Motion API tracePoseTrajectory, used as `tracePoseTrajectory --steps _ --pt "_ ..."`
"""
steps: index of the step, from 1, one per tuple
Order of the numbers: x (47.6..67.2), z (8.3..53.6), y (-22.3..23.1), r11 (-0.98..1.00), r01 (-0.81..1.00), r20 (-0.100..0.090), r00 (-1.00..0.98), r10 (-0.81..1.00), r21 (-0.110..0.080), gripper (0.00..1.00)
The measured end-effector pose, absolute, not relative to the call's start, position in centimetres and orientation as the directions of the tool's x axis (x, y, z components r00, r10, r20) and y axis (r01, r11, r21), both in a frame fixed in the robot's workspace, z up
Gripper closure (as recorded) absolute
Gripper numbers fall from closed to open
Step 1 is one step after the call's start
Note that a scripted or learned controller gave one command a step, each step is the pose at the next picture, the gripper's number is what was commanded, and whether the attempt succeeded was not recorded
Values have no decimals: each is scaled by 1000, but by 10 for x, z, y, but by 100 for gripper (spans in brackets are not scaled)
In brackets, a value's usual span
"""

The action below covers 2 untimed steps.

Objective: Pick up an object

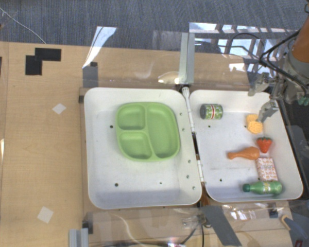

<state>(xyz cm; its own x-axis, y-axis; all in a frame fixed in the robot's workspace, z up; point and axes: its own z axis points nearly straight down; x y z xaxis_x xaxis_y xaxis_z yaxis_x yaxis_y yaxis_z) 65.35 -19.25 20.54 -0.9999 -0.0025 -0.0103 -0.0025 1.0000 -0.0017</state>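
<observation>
Over the far right corner of the right bin (pixel 293 181), the gripper (pixel 267 112) hangs at the end of the grey arm (pixel 301 50), which comes in from the right side. Its tip sits just above a small yellow and orange piece of toy food (pixel 254 125), and whether metal touches the toy cannot be told from this angle. Nothing shows between the fingers; how wide they stand cannot be told either, since they look like one thin grey strip.

All the loose things lie in the right bin. Taking the yellow toy as the mark: a small can (pixel 211 111) with a green and red label lies on its side well to the left of it, near the bin's far left corner. A toy strawberry (pixel 265 144) sits just beyond it toward the near edge, slightly right. A toy chicken leg (pixel 244 154) lies toward the near side of the yellow toy, its thin end pointing left, close beside the strawberry. Farther toward the near edge stands a small pink carton (pixel 267 169), and nearer still lies a green bottle (pixel 263 188) on its side, just by the carton.

Well to the left of the yellow toy, in the left bin (pixel 100 189), a green divided plate (pixel 147 131) rests near the middle, with three compartments.
</observation>
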Motion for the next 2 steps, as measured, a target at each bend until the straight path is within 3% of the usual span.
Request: tracePoseTrajectory --steps 1,2 --pt "669 89 -177 1000 -19 -2 -1000 -19 -1 0" --pt "674 104 -175 1000 -25 -23 -999 -25 -6 100"
